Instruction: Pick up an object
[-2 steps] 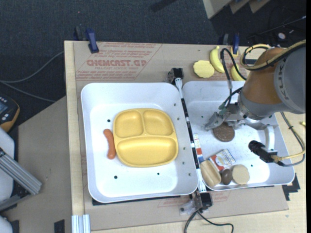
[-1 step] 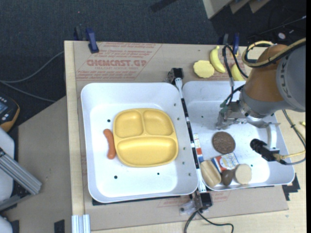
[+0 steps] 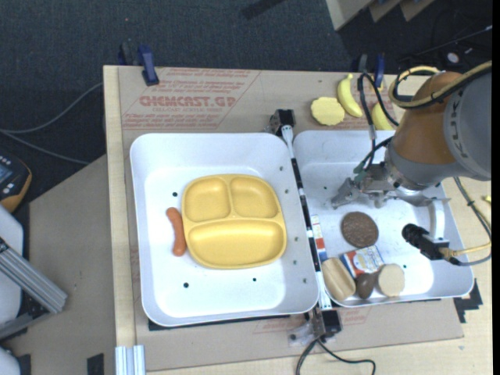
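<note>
Claw (image 3: 362, 193) of the grey arm, reaching in from the right, hangs over the upper middle of the right bin; whether it is apart or together cannot be told from this angle, and nothing is seen clamped in it. Tan bench (image 3: 195, 104) with red lettering carries two shallow white plastic bins side by side. Left bin (image 3: 148, 166) holds a yellow three-compartment plastic plate (image 3: 233, 219) near its middle, with a thin orange-red toy sausage (image 3: 177, 231) lying lengthwise just beside the plate's left edge. Right bin (image 3: 322, 162) holds the smaller items, all in its lower half. Brown flat round disc (image 3: 359, 229), the nearest candidate for picking, lies just below the claw in the view, near it but apart, with bare white floor between them. Below the disc, clustered along the bin's lower wall: a beige rounded bread-like piece (image 3: 338, 278), a small red, white and blue packet (image 3: 365, 259), a small dark brown lump (image 3: 365, 286) and a pale cream round piece (image 3: 391, 280), each touching or just beside its neighbour. On the bench above the right bin lie a yellow toy banana (image 3: 351, 96) and a yellow rounded lemon-like piece (image 3: 328, 111), just beside each other.
</note>
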Action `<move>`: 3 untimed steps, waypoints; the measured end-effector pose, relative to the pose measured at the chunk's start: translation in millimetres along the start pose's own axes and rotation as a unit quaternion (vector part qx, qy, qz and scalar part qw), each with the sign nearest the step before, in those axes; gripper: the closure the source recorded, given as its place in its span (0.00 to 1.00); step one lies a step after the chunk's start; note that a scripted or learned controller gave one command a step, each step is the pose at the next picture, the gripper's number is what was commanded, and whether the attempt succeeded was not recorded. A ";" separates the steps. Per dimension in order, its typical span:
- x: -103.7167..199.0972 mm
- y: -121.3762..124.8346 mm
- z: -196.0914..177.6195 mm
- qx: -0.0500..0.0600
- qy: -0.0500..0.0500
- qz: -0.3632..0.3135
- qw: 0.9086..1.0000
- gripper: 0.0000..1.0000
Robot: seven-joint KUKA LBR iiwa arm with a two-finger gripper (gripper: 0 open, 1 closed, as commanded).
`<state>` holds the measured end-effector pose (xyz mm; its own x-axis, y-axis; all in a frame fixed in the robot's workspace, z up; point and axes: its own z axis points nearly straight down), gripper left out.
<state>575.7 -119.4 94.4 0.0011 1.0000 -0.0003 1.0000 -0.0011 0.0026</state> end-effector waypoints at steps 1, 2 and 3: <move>-0.6 -48.0 10.7 0.005 0.001 0.001 1.000 0.00; -0.3 -44.0 -1.3 -0.001 0.000 0.000 1.000 1.00; 102.7 -3.9 -96.3 -0.005 0.001 -0.006 1.000 1.00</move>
